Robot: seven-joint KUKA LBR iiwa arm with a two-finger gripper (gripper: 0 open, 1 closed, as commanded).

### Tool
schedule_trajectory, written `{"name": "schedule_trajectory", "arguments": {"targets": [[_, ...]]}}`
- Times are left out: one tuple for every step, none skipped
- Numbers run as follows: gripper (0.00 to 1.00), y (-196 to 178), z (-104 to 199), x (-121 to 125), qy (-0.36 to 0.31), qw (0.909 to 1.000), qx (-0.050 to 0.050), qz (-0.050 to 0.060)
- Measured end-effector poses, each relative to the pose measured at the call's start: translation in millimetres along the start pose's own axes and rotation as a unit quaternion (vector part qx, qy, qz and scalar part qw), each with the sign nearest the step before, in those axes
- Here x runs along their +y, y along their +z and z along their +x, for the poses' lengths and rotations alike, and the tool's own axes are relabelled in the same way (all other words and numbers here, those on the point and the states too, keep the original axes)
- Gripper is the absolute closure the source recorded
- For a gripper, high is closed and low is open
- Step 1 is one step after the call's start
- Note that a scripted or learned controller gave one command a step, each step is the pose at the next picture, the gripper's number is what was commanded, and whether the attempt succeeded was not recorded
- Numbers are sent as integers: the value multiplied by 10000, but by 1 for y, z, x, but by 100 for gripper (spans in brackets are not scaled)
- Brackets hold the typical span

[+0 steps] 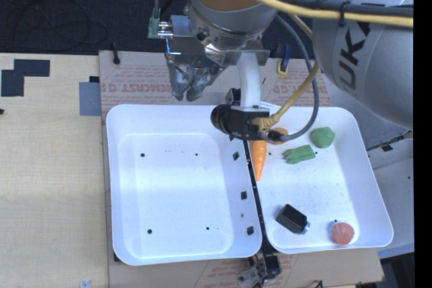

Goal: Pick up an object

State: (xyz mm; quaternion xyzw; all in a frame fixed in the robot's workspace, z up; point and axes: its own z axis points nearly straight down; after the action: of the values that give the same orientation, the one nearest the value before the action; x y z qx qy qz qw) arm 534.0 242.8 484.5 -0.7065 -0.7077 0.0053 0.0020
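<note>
Arm over the top edge of the bins, gripper hanging above the far rim.

Camera view: whether the gripper is open or closed I cannot tell. Below and to its right, in the right bin, lies an orange carrot; further right sit a green pod and a green lump. Well below it rest a black block and a reddish ball. The left bin lies below-left.

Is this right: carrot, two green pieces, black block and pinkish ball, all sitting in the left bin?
Not quite. The camera view shows the carrot, both green pieces, the black block and the pinkish ball in the right bin, not the left bin.
</note>
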Motion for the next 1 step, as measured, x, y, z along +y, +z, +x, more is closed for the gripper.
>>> {"name": "schedule_trajectory", "arguments": {"targets": [[100,-55,1,14,2,10000,23,-52]]}}
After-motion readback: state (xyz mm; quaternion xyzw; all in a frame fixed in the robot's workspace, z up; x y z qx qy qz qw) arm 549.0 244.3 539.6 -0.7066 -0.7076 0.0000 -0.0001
